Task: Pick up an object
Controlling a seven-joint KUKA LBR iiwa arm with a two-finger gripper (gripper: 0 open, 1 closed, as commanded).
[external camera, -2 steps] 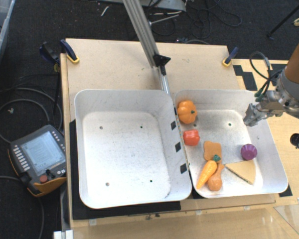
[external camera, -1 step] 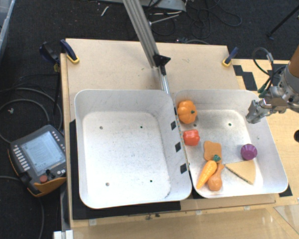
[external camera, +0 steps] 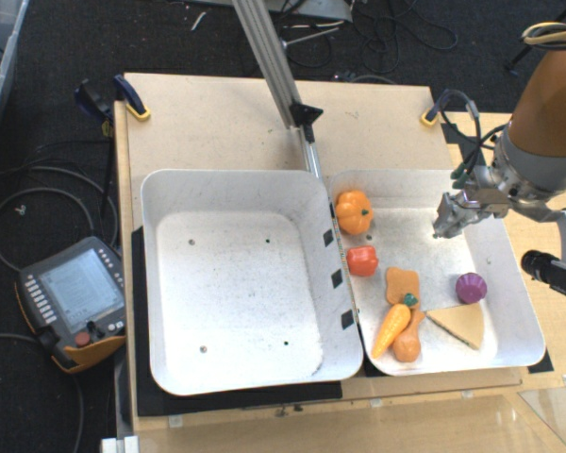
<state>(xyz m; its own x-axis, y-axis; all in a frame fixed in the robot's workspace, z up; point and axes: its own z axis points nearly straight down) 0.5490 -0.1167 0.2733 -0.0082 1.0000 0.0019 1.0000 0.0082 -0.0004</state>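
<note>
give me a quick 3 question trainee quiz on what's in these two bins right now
1. True or false: the gripper hangs over the left bin.
2. Which thing lies nearest the gripper? A) the pumpkin B) the purple onion C) the carrot
3. Fill in: the cheese wedge lies in the ____ bin, below the purple onion in the view.

Key
1. False: it is over the right bin, above a bare patch of floor near the far right side.
2. B, though the two are apart.
3. right
</note>
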